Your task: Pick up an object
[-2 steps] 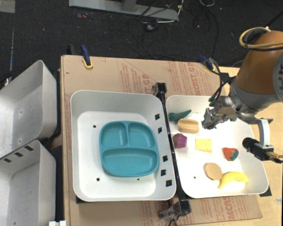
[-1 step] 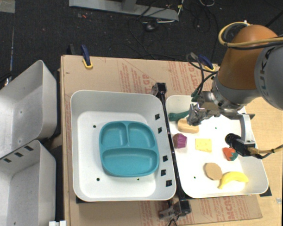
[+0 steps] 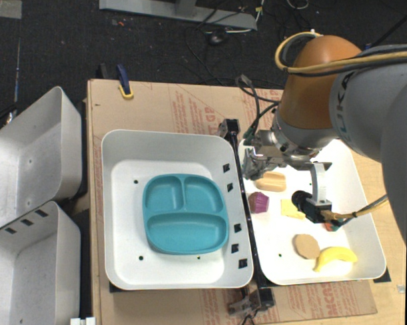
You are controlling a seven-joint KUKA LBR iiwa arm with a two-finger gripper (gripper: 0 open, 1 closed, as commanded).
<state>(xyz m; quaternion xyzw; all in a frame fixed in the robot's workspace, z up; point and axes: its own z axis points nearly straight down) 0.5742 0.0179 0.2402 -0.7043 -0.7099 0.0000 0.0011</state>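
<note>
My gripper (image 3: 255, 164) hangs low over the far left corner of the right bin (image 3: 366, 197), under the grey and orange arm. A tan block (image 3: 272, 182) lies just to its near right, close to touching it. A purple piece (image 3: 259, 202) sits a little nearer along the bin's left wall. A flat yellow piece (image 3: 288, 209) lies in the middle, partly hidden by the robot. A tan oval (image 3: 306, 246) and a yellow banana (image 3: 335, 257) rest near the front edge. The wrist hides the bin's far part.
The left bin (image 3: 119, 189) holds a teal divided plate (image 3: 186, 213). A ridge with black clips (image 3: 237, 199) separates the two bins. Two more white bins (image 3: 29, 186) stand off the bench at the left.
</note>
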